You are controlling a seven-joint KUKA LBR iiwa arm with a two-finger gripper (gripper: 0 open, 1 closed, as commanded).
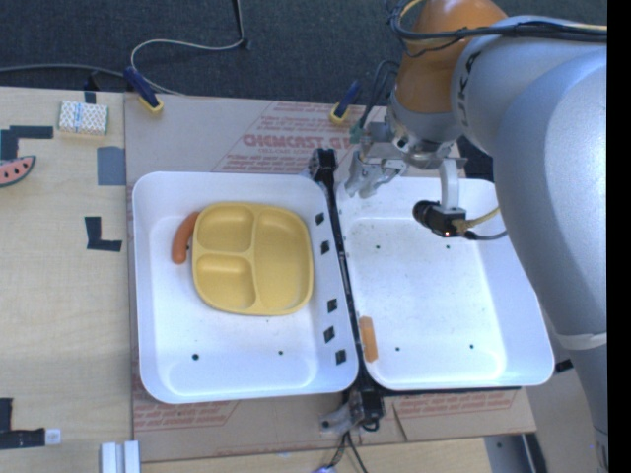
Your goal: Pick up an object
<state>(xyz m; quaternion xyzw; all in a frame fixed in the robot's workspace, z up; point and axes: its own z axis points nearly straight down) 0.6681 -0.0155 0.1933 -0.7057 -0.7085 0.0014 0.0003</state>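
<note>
A yellow divided plate [252, 258] lies in the left bin [168, 363]. A small orange sausage-shaped piece [182, 236] rests against the plate's left rim. Another small orange piece [368, 338] lies in the right bin [493, 353], close to the divider between the bins. My gripper [367, 173] hangs over the far left corner of the right bin, just beside the divider, well away from both orange pieces. Nothing shows in its grasp. The grey arm with its orange band [444, 47] comes in from the upper right and hides the bin's far right side.
A black clip [322, 163] sits on the divider's far end beside the gripper. A small black device with a red light [439, 217] hangs from the wrist over the right bin. Blue-and-yellow clamps [142, 87] and cables lie beyond the bins.
</note>
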